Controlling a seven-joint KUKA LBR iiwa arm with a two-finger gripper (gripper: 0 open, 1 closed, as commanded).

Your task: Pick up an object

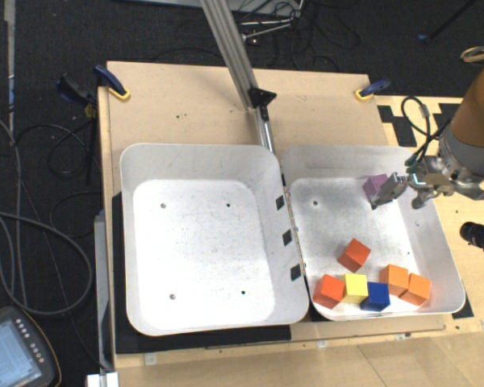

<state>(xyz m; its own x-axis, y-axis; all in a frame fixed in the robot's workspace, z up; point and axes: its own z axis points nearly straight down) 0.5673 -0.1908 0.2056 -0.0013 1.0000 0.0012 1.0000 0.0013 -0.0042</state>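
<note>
Orange, yellow and blue blocks cluster along the near wall of the right bin (pixel 448 244): an orange block (pixel 329 289), a yellow block (pixel 356 285) and a blue block (pixel 377 296) touch one another in a row, with two more orange blocks (pixel 406 283) just beside them toward the near right corner. A lone orange cube (pixel 355 254) sits slightly farther in, apart from the row. All appear to be small, rigid, light cubes with flat matte faces, so they should neither deform nor slip readily; opposite flat faces offer the best purchase, and the lone cube, having free sides, looks easiest to straddle. Farther back, a purple block (pixel 377 185) lies against the fingers of the gripper (pixel 399 190), which reaches in from the right at the bin's far half. Whether the fingers actually clamp this block, or merely touch it, cannot be told from this slant, nor can their spread. The left bin (pixel 129 216) lies alongside, sharing the central divide.
</note>
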